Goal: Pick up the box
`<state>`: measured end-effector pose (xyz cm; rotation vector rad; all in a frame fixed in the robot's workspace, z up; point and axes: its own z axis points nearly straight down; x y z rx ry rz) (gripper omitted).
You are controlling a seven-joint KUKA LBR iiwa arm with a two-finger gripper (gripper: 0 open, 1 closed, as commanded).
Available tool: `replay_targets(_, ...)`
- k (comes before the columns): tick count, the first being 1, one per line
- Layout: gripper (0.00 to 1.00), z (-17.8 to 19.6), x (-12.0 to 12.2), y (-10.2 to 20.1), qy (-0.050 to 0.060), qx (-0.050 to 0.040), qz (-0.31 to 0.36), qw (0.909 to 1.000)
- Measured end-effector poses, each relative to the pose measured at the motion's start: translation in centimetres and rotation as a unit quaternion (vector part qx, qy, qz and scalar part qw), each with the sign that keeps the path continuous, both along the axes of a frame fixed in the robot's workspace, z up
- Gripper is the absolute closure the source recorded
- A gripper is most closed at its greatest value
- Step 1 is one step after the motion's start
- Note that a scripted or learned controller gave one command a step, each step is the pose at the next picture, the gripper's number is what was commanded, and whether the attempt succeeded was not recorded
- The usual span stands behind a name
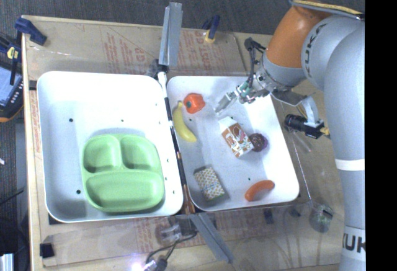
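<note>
The box, a small brown-and-white printed carton, lies flat near the centre of the right bin, its long axis running from 11 o'clock to 5 o'clock. It appears light and stiff-walled but likely to crush under excess force, and its printed faces are probably smooth; a grasp across the two long edges at mid-length seems the most secure. The pincer hangs above the bin at 12 o'clock from the box, near it but apart, and its fingers appear spread with nothing between them. A dark round object sits touching or just beside the box at its 3 o'clock edge and would likely obstruct a finger descending on that side. A banana lies at 9 o'clock, clear of the box, with a red-orange pepper-like item at 10 o'clock. A patterned packet lies at 7 o'clock and an orange oblong item at 5 o'clock. The left bin on the counter carries a green compartment tray.
</note>
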<state>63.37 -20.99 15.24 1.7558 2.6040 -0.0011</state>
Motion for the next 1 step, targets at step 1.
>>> replay_targets(1,0.0,-6.1,-1.36,4.67,0.001,0.0007,-0.075,0.9972)
